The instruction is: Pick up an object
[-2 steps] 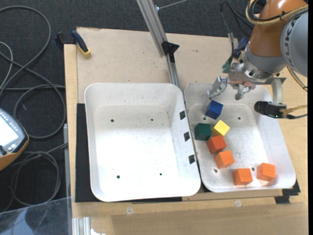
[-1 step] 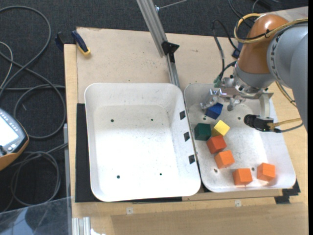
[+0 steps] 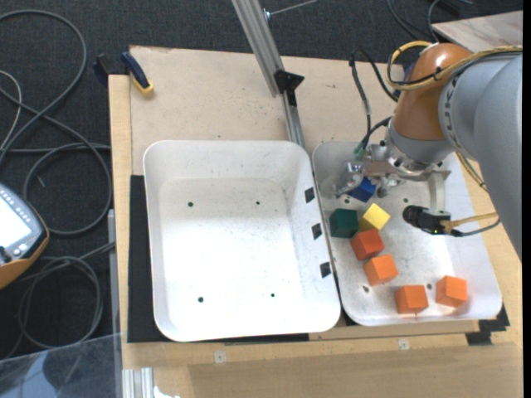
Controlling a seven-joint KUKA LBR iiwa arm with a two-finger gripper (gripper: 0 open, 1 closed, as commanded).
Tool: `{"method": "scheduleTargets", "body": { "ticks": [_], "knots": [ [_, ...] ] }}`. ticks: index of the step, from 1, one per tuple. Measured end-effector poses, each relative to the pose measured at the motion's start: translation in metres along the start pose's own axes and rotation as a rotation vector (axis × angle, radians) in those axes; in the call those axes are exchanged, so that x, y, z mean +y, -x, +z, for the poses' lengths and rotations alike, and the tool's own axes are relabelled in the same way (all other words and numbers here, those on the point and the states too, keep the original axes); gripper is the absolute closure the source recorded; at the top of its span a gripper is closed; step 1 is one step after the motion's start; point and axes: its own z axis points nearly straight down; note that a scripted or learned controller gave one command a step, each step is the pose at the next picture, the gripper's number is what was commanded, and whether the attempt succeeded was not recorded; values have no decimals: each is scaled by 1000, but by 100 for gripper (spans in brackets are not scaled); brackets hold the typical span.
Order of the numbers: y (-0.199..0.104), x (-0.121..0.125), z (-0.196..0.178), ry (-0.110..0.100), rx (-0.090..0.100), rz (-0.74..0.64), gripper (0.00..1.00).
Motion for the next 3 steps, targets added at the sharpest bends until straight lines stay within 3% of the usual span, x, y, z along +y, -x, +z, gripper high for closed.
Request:
{"method": "scheduleTargets", "body": {
  "ticks": [1,2,3],
  "knots": [
    [0,-1,-12,-6,2,1,100],
    [-2,4,-57,13,-2,-1,100],
    [4,3,-120,15,-2,0,100]
  ]
}}
